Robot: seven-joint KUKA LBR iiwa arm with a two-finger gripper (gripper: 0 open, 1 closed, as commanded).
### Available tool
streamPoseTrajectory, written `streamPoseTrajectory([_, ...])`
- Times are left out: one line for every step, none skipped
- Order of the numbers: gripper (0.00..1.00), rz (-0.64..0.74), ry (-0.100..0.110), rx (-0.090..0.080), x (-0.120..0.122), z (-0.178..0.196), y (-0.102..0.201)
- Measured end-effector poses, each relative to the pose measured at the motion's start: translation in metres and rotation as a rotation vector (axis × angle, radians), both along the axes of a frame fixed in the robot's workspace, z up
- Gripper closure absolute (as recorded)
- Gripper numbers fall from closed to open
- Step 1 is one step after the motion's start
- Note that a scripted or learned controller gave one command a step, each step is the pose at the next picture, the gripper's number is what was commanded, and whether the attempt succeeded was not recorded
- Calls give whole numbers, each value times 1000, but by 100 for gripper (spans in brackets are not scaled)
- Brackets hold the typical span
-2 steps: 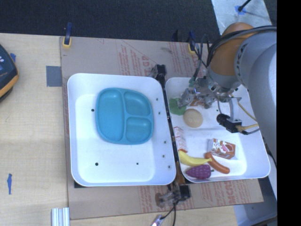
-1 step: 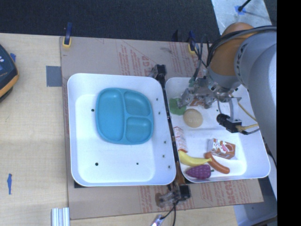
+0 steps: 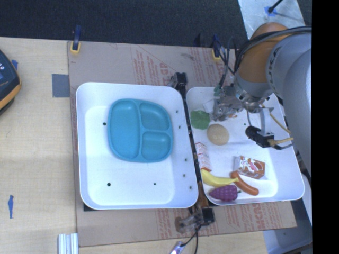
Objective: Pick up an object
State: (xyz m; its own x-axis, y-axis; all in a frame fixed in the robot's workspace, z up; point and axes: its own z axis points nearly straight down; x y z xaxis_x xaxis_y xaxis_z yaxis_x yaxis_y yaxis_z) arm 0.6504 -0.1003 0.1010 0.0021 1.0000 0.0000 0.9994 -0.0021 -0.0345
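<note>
Several toys near the end effector [image 3: 225, 111], grip state unclear: green piece [image 3: 200, 119], beige ball [image 3: 217, 134], banana [image 3: 216, 179].

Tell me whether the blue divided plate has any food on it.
Empty. The blue divided plate lies flat in the left bin, and all three compartments show bare blue.

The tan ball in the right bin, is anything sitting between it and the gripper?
Nothing visible does. The gripper sits just above the tan ball in the picture, with bare bin floor between them. The green piece lies off to the ball's upper left, beside that path.
</note>
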Motion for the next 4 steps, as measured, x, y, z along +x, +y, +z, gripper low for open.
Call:
streamPoseTrajectory([0, 0, 0, 0, 0, 0, 0])
streamPoseTrajectory([0, 4, -34, -1, 6, 38, -45])
streamPoseTrajectory([0, 7, -39, -2, 8, 9, -43])
streamPoseTrajectory([0, 5, -62, -10, -34, 2, -17])
